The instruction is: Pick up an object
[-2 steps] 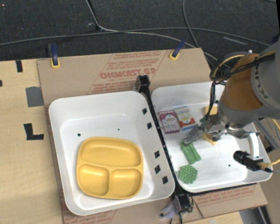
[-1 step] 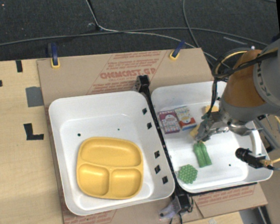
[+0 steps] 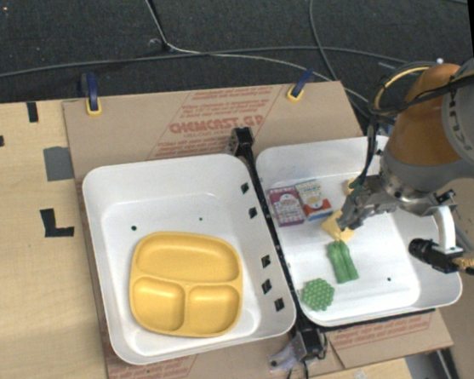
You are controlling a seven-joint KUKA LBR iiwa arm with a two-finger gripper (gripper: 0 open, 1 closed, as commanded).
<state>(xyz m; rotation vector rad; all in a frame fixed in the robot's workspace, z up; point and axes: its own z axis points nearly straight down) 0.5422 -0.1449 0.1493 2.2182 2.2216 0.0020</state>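
In the right bin lie a small maroon box, a small white and red box, a yellow piece, a green oblong block and a round green studded object. My gripper reaches in from the right and sits low over the yellow piece, touching or nearly touching it. The arm's grey wrist and orange band hang above the bin's right side.
The left bin holds a yellow divided plate. A black clip divider runs between the two bins. Cables cross the dark backdrop behind the bench, and cardboard lies under both bins.
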